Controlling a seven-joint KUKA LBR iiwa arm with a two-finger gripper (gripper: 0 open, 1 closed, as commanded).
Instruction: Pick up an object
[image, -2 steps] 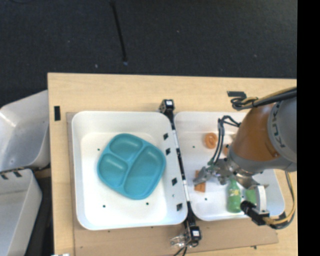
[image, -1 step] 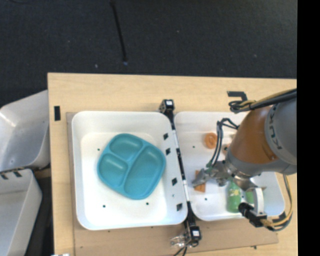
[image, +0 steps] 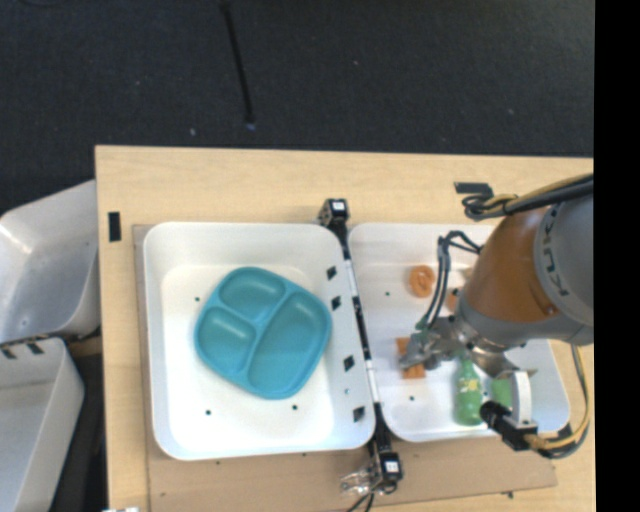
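Arm low over the right bin, reaching for a small piece.
The left bin (image: 160, 300) holds a blue divided plate (image: 263, 331); in the right bin (image: 385, 260) the gripper (image: 418, 355) sits at a small orange-brown piece (image: 411, 371); I cannot tell its closure; a green bottle (image: 468, 392) and an orange item (image: 421, 279) lie nearby; next, probably a firm close and lift.

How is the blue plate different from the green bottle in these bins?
The blue plate lies alone in the left bin; the green bottle lies in the right bin, close under the arm. The plate is wide, flat and divided into three sections; the bottle is small and narrow. Both rest on a white bin floor.
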